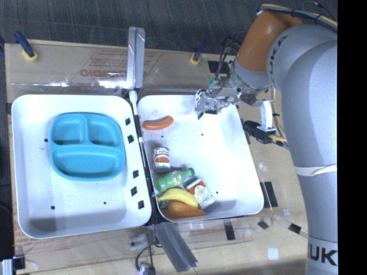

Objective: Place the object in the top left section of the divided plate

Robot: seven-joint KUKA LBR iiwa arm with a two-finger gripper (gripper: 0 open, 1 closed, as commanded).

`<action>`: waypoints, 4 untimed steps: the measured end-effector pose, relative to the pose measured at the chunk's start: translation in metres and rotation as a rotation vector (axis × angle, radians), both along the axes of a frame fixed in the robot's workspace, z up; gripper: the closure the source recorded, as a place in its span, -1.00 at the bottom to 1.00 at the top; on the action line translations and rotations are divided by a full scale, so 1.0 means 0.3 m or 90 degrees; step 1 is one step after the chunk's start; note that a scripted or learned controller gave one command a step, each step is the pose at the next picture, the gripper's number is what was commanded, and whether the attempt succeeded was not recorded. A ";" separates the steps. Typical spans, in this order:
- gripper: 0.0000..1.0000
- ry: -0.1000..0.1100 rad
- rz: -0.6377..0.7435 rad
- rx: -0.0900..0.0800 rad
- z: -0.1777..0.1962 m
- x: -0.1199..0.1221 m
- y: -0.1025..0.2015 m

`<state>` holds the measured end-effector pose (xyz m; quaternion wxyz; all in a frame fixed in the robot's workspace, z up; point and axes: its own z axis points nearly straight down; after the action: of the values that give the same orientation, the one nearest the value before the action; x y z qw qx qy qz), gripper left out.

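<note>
Over the far edge of the right bin (243, 171), the gripper (207, 103) hangs from the grey arm (304, 96) with its orange band; whether it is spread or pressed together cannot be told from this view, and nothing is seen between its tips.

Two shallow white bins sit side by side on the bench. A blue divided plate (87, 145) lies flat in the left bin (28, 211), toward that bin's far side, with two small sections along its far edge and one long section along its near edge. All three sections look bare.

Candidate objects are all in the right bin. A hot dog sausage (157, 122) lies alone near the far left corner, closest to the gripper. A small can (161, 158) sits by the left wall, midway along. Crowded into the near left corner are a green bottle (172, 179), a second can (200, 192), a banana (177, 197) and an orange item (184, 210), touching or overlapping.

Judged risks: the task does not say which object is meant. The sausage is rounded and may roll or slip from a pinch. Reaching into the near left corner could snag a neighbour or jam against the bin wall. A release slightly off could drop the object into the wrong section, since the two small sections share a low ridge.
</note>
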<state>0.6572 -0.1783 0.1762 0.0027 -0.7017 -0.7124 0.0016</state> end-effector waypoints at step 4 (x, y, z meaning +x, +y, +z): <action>1.00 0.001 0.079 -0.001 0.115 -0.032 1.061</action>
<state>0.6475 0.1401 0.2108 0.0025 -0.6563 -0.7545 0.0033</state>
